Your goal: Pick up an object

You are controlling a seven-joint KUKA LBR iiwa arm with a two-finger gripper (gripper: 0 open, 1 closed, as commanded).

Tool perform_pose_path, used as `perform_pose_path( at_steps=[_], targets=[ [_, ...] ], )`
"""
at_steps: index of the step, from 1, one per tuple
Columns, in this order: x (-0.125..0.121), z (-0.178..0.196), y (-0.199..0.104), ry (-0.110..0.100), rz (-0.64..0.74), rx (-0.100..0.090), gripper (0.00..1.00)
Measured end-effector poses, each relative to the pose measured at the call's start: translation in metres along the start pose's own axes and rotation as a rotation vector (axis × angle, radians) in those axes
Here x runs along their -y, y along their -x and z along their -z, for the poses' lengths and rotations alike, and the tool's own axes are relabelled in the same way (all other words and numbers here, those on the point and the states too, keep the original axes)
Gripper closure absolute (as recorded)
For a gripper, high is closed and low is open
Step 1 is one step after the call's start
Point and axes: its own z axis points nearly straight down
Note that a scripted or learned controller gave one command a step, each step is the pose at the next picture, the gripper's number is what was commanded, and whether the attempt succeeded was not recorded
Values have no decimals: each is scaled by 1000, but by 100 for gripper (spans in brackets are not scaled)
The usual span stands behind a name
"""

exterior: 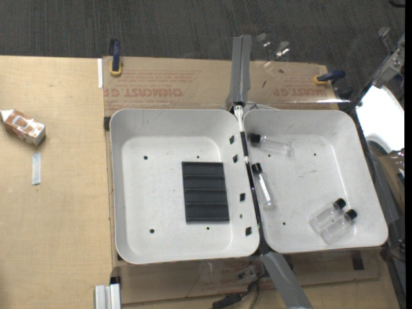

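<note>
A small printed box (24, 127) lies on the bench (58, 237) at far left, well apart from the bins. The left bin (129, 237) holds a dark ribbed block (206, 192) lying flat near its middle. The right bin (360, 172) holds clear vials with black caps: one (270, 144) near the top left, one (261, 185) along the left wall, and what look like two (333, 219) lying together at lower right.
</note>
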Motion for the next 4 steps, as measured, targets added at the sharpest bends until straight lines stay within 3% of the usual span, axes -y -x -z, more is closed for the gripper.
perform_pose_path(
  at_steps=[1,4],
  targets=[
    [1,61,6,0,-68,0,100],
    [-1,61,9,0,-120,-1,100]
  ],
)
